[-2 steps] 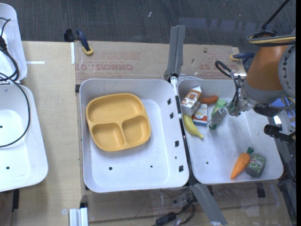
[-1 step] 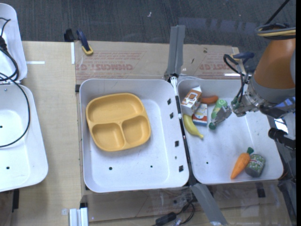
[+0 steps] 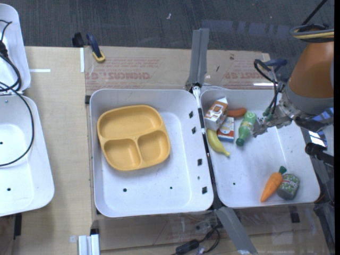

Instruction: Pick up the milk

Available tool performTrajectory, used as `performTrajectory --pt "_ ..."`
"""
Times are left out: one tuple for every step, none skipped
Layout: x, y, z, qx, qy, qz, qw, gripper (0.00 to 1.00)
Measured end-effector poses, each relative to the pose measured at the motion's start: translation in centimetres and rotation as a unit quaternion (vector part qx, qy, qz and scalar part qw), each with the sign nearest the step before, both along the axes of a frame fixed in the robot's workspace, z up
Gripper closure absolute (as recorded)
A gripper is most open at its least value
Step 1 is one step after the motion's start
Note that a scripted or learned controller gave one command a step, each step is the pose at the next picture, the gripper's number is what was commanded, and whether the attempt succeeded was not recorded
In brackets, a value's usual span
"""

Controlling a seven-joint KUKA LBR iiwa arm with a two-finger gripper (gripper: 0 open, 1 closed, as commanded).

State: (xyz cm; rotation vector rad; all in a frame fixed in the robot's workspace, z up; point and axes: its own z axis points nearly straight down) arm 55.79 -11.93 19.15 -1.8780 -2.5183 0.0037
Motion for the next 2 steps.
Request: performTrajectory --pt "5.58 3.51 2.35 0.0002 -0.001 0.037 0.9993 1.0" --pt "5.57 3.49 2.34 0.0 -0.001 0.037 0.9993 0.0"
